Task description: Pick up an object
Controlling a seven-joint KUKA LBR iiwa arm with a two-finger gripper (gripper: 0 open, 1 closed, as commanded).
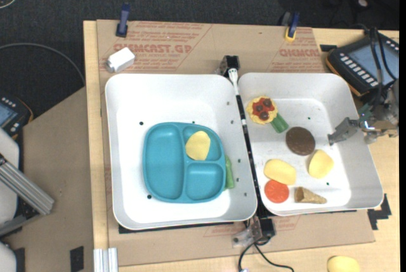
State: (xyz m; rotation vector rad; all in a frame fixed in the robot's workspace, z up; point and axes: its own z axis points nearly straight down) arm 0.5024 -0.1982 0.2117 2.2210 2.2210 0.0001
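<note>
Hovering right of brown disc (300, 141), pincer (342, 131) state: cannot tell. Yellow piece (321, 164) below-right of disc, pizza toy (262, 110) upper-left.

Tray (166, 166) in left bin (127, 137) — food pieces (280, 170) right.

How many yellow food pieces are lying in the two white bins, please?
3: one on the teal tray in the left bin; two in the right bin, one beside the red piece, one nearer the pincer.
</note>
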